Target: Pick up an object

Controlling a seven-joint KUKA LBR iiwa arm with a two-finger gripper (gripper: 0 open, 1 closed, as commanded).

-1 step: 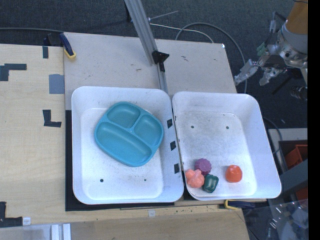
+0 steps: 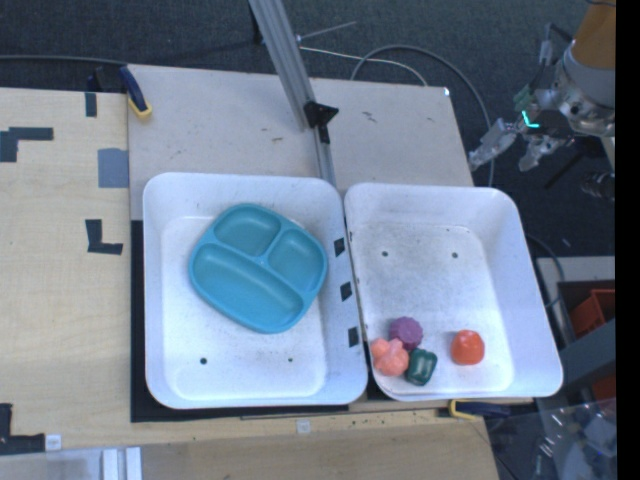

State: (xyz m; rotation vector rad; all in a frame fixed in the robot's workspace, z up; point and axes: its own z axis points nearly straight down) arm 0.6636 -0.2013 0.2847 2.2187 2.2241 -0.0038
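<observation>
Approach step: gripper (image 2: 512,146) is hovering spread and empty off the right bin's (image 2: 500,268) far corner, nothing grasped yet, candidates (orange toy (image 2: 467,347), purple (image 2: 405,330), green (image 2: 421,366)) sitting at near edge; next needs reposition and descent.

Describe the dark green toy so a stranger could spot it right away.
Start at the right white bin and look in its near-left corner, where four small toys cluster. The dark green toy is nearest the front edge, touching the orange-pink one, below the purple one.
</observation>
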